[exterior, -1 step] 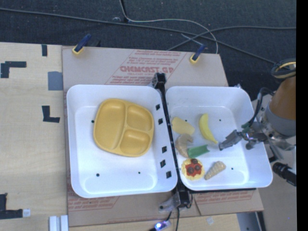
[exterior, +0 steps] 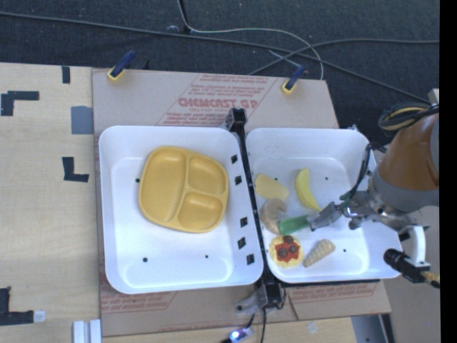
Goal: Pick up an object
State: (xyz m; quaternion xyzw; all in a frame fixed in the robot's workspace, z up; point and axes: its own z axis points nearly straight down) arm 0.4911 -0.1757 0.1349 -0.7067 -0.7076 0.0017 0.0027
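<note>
Nearest the camera, along the front of the right bin (exterior: 357,143), two items are lodged: a small round pizza-like toy (exterior: 286,251) topped in red and dark spots, and just to its right an ice-cream cone toy (exterior: 318,252), laid on its side and tilted. The two are close but apart.

Slightly farther in, a green stick-shaped toy (exterior: 293,224) is found near the middle of the right bin, lying almost level. Its left end is touching a pale tan rounded piece (exterior: 272,214). The jaws (exterior: 323,217) are positioned at its right end, low over the bin floor; whether they are wide, narrow or closed on the green piece cannot be told, as the tips are dark and blurred there.

Behind these, a pale yellow block (exterior: 271,186) is set near the divider, and a banana toy (exterior: 307,189) is laid beside it to the right, curved and pointing away.

The arm (exterior: 407,170), grey with an orange band, is entered from the right over the bin's right wall.

In the left bin (exterior: 107,213), a yellow compartment plate (exterior: 183,189) is placed, with three sections, lying flat and turned at an angle.

Farthest back, a brown board (exterior: 214,95) with red lettering is seen under both bins on the tabletop (exterior: 36,191), held by two yellow-and-blue clamps (exterior: 121,65), with cables (exterior: 235,31) running over dark carpet (exterior: 71,6).
</note>
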